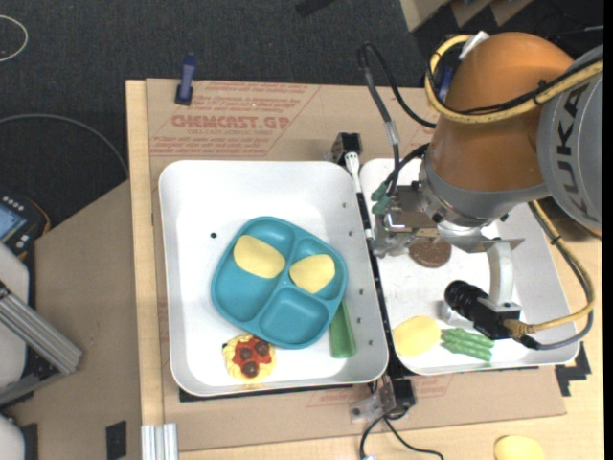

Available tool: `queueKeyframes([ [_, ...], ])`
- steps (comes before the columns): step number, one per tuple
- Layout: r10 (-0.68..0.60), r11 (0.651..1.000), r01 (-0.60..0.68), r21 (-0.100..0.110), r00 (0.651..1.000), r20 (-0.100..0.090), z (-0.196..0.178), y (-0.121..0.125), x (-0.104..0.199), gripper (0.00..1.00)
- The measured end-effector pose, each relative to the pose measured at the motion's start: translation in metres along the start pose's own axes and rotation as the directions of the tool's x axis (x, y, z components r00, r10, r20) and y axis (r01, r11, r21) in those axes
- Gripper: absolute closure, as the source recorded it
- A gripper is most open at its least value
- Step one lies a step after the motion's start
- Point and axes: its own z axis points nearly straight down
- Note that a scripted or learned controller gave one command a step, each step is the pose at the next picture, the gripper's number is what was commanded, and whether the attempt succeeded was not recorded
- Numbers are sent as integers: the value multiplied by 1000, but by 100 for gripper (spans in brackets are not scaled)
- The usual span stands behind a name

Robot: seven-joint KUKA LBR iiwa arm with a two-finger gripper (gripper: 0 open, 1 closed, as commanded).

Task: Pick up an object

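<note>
Jaws cannot be judged here. Left bin [182,257]: a smooth blue tray [278,281] mid-floor bearing two yellow pieces, a pizza toy [248,356] at the front edge, a green stick [342,332] by the right wall. Right bin [546,286]: brown disc [431,253] under the gripper [407,220], yellow round [416,335] and bumpy beans [467,344] at the front edge. Best descend squarely on the disc.

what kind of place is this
Most likely a robotics lab bench set up for grasping trials: an arm reaches over two white bins holding toy food, such as a blue plate, with cables trailing over bare board.
</note>
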Motion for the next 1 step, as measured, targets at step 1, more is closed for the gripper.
queueKeyframes([
  [1,0,1000,0,-22,1000,-3,-164,-13,14,100],
])
